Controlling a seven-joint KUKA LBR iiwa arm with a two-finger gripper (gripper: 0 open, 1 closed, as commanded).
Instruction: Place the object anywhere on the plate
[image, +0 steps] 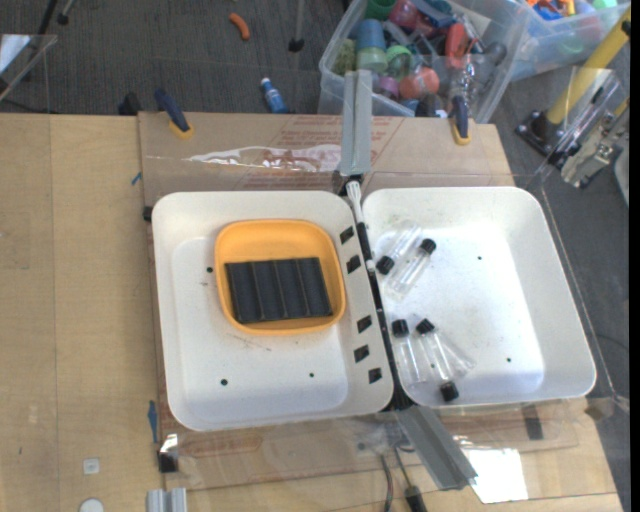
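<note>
Two white bins sit side by side on a wooden bench (70, 300), seen from the camera above. The left bin (190, 400) holds an orange plate (275, 232) with rounded corners, placed a little toward the far side of the bin. On the plate lies a black block (278, 289) with ridges running across its top. It lies flat inside the rim and covers most of the plate's floor.

The right bin (520, 300) holds several clear tubes with black caps. One pair of tubes (408, 258) lies near the far left part of this bin, close to the wall between the bins. Another group of tubes (430, 350) lies nearer the front, also on the left side. Small black tabs (360, 300) stand in a row along the edge where the two bins meet.

Behind the bench stands a clear box (420, 50) full of colourful things.

Whether the gripper is apart or together cannot be told from this view.
</note>
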